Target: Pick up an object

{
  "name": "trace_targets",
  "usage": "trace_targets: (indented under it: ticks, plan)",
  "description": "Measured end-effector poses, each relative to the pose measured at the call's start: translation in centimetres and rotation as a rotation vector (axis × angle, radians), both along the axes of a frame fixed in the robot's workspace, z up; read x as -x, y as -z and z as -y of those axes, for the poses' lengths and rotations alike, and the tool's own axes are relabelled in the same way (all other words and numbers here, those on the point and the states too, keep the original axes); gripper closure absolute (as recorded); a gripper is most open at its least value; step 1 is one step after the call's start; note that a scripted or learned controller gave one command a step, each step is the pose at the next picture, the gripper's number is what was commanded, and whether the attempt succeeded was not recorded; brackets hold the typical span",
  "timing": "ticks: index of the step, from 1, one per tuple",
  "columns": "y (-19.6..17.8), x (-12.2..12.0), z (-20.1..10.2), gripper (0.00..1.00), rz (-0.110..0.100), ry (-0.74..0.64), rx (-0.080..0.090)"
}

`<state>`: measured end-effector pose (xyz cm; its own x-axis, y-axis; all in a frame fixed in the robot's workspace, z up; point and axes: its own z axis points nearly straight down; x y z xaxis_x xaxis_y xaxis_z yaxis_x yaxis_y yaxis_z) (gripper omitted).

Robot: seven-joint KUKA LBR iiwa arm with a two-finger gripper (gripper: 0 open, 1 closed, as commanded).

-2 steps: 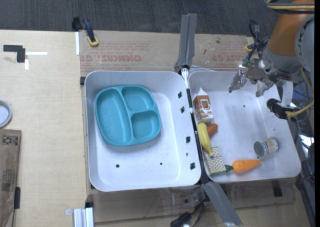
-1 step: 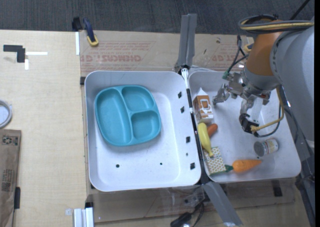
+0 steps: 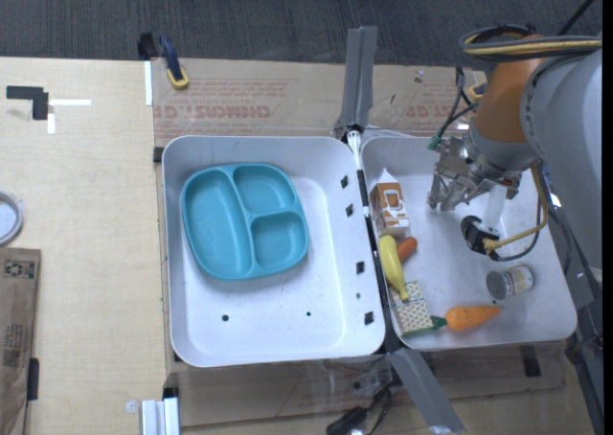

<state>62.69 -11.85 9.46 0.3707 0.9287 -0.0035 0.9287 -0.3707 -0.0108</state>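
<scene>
My gripper hangs over the back of the right bin, its metal fingers pointing down with nothing between them. To its left, against the bin's left wall, stands an orange and white carton. Below it lie a yellow banana, a small orange piece and a pale sponge-like block. A toy carrot lies near the front, and a small grey and white can sits to its upper right.
The left bin holds a blue three-compartment plate. A grey divider post rises between the bins at the back. A blue and yellow clamp sits on the bench's far edge.
</scene>
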Motion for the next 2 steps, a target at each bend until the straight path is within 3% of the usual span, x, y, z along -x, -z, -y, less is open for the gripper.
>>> trace_targets:
  ticks: [1, 2]
  plan:
    - [0.0, 0.0, 0.0, 0.00, 0.000, 0.000, 0.000]
    - [0.5, -3.0, -1.2, 0.00, 0.009, -0.324, 0.001]
